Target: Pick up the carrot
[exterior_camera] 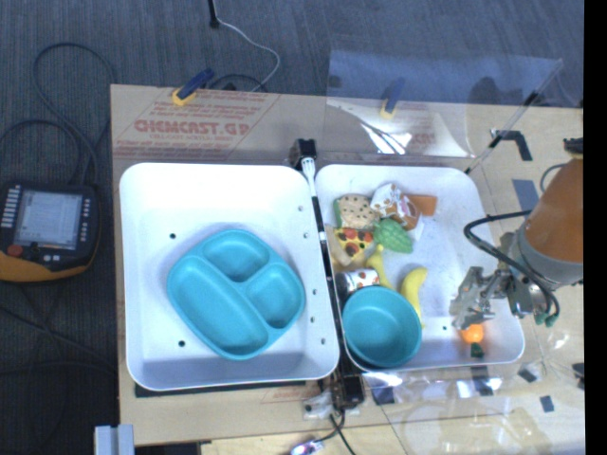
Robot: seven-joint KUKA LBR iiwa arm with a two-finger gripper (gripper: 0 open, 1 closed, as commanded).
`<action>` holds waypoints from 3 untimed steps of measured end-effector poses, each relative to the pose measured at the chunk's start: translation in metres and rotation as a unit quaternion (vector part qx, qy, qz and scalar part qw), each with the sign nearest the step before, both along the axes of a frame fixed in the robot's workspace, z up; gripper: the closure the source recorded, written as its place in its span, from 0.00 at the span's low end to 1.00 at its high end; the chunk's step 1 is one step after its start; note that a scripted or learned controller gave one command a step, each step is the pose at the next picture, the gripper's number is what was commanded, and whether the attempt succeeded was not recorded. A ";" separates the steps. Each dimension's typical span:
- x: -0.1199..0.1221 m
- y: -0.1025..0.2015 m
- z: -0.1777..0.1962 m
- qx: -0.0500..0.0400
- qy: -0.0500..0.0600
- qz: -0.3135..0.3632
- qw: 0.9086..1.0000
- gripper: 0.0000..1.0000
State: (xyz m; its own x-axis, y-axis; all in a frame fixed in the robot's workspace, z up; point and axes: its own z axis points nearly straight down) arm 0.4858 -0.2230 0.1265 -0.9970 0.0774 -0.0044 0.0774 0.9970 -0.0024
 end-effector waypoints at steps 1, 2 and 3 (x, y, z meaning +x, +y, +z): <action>0.000 0.000 -0.001 0.000 0.001 0.000 1.000 0.00; 0.001 0.000 -0.036 0.001 -0.001 -0.050 0.999 0.00; 0.006 -0.001 -0.023 -0.002 -0.008 -0.050 0.999 1.00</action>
